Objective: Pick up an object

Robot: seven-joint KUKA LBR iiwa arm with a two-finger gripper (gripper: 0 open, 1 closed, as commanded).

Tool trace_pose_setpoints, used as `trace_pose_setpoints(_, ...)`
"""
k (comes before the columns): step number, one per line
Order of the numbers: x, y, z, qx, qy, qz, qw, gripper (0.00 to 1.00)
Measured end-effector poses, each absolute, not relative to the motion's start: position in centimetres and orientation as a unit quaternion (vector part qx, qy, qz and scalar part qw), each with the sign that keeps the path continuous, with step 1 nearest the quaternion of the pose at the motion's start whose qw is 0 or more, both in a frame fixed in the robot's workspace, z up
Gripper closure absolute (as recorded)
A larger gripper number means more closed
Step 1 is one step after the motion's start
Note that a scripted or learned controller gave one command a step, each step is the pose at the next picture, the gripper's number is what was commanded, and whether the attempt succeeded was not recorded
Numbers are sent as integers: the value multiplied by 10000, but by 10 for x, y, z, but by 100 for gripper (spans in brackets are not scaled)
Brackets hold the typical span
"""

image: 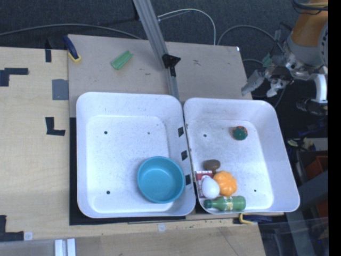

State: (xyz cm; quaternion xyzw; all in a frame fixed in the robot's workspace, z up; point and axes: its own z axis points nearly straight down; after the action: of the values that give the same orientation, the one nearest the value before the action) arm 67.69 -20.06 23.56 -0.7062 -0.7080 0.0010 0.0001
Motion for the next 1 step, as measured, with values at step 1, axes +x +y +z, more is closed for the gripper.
trace_pose_setpoints(1,677,-201,236,-7063,-7079,13,0,0)
